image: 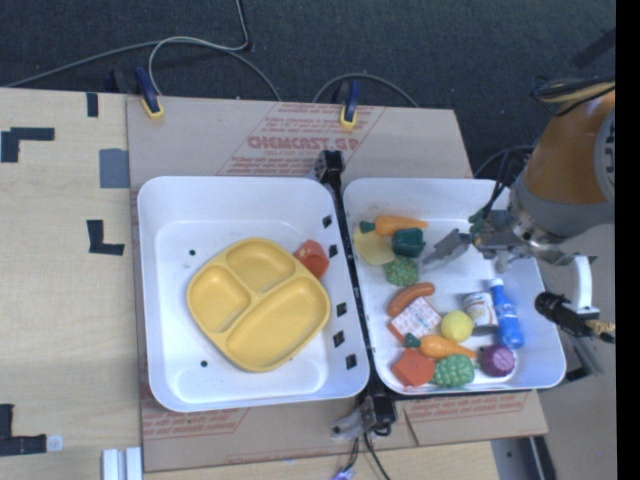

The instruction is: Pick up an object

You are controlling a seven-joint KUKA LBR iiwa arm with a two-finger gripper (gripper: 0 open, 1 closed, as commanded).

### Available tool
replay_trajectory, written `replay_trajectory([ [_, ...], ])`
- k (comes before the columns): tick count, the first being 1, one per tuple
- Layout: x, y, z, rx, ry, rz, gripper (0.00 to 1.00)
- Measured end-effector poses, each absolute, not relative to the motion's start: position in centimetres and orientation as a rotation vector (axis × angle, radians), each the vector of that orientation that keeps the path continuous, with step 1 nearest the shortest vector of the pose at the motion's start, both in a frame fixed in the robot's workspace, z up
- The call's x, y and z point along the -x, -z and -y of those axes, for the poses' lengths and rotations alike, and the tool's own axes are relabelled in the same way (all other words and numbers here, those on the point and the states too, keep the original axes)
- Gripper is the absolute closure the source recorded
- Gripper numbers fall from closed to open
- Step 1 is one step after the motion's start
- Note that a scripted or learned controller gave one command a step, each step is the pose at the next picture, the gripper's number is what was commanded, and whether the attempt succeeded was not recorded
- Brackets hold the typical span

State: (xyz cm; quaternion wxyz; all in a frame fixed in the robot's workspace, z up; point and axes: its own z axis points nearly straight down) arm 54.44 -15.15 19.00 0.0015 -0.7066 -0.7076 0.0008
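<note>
A: Targets are sitting heaped in the right bin (545, 373): green pepper (407, 241), broccoli (401, 271), sausage (411, 297), all crowding its ten o'clock corner.

B: And the pincer (445, 249) is hanging just at three o'clock of that pepper, nothing between its fingers; apart or together, I cannot tell.

A: The yellow plate (258, 303) is lying alone in the left bin (160, 298), a red piece (312, 258) at its one o'clock.

A single fixed camera looks down from above the bench at a slant, far enough back to take in both shallow white plastic bins (160, 298) side by side on the brown cardboard sheet (290, 138). The dark carpeted floor (400, 28) lies along the top of the view, the pale wooden benchtop (60, 298) at the left. The grey arm with its orange band (570, 158) enters from the right edge.
</note>
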Motion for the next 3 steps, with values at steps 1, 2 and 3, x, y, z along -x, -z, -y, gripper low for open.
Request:
replay_trajectory([
  [1, -62.6, -9.8, 12.1, 2.217, -0.003, 2.220, 0.00],
  [2, -63.5, -8.4, 9.8, 2.221, -0.004, 2.223, 0.00],
  [3, -65.9, -9.1, 10.1, 2.218, -0.002, 2.223, 0.00],
])
